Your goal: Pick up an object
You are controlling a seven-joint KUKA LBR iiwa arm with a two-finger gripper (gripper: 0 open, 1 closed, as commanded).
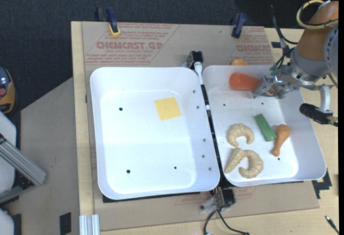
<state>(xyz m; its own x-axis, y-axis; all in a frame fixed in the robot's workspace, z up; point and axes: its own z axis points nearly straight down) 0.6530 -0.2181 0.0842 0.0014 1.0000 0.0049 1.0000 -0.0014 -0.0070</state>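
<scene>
Carrot [243, 81], orange, lies in right bin [309, 166] near far rim, long axis roughly across bin, blunt end toward divider, other end under gripper [270, 87]. Gripper sits at carrot's right end, close to far right corner; cannot tell finger state. Green block [264, 126], drumstick [279, 137], croissants [240, 134] [248, 163] cluster nearer front, apart from carrot. Open floor between carrot and cluster. Left bin [107, 137] holds yellow square [167, 108], wide bare floor around it.

bins [107, 137] white | square [167, 108] yellow | stick [264, 127] green | carrot-like piece [243, 82] orange, perhaps
</scene>
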